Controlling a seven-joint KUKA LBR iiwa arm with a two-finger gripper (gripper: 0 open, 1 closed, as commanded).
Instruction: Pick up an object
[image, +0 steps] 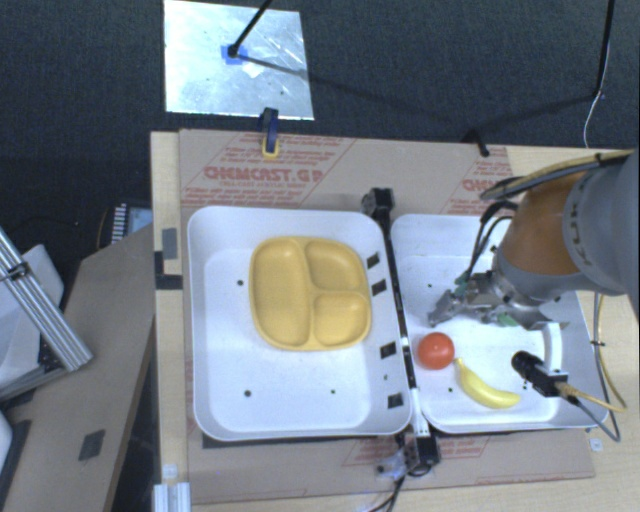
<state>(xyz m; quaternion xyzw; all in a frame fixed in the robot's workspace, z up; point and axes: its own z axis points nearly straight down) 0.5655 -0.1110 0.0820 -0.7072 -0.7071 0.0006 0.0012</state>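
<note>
Gripper jaws: can't tell if spread. Round red-orange tomato-like ball sits just below them, curved yellow plastic banana beyond; ball may roll off a skewed pinch

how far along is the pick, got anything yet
Done: the arm has reached into the right bin. In hand: nothing seen; the gripper sits above the tomato, and the banana lies on the floor. Left: grasp and lift.
</note>
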